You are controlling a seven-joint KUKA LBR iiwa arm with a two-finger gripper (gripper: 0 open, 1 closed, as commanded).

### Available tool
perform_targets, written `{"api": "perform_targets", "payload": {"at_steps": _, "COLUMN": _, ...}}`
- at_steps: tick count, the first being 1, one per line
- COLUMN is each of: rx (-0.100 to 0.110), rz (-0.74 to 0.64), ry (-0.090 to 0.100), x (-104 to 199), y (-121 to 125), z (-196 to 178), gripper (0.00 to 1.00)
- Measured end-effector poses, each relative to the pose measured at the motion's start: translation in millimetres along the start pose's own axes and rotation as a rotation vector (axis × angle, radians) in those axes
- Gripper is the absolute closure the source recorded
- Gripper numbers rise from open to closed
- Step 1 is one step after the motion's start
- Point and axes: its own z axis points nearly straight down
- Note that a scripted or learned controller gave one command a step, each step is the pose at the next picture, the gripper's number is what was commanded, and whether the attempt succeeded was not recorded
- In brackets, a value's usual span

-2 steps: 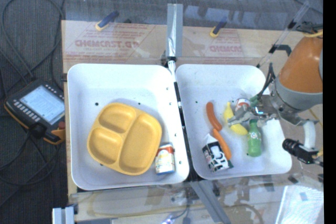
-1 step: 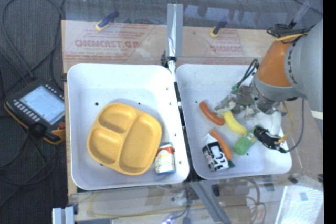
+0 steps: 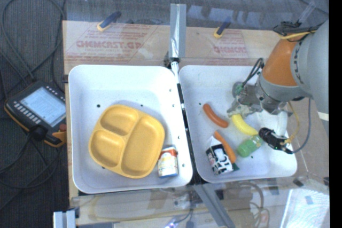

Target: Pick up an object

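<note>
My target, a yellow banana, lies slanted in the right bin, near its right wall.

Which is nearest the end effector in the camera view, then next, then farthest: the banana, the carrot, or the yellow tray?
From the end effector:
1. Banana, just below it, right bin.
2. Carrot, lower left, same bin.
3. Yellow tray, far off in the left bin.

At frame right, the gripper hangs just above a yellow banana in the right bin.
</note>
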Motion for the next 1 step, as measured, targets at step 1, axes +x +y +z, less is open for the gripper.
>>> {"api": "perform_targets", "payload": {"at_steps": 1, "rx": 0.014, "rz": 0.098, "ry": -0.004, "x": 73.5, "y": -33.4, "z": -95.6, "gripper": 1.00}}
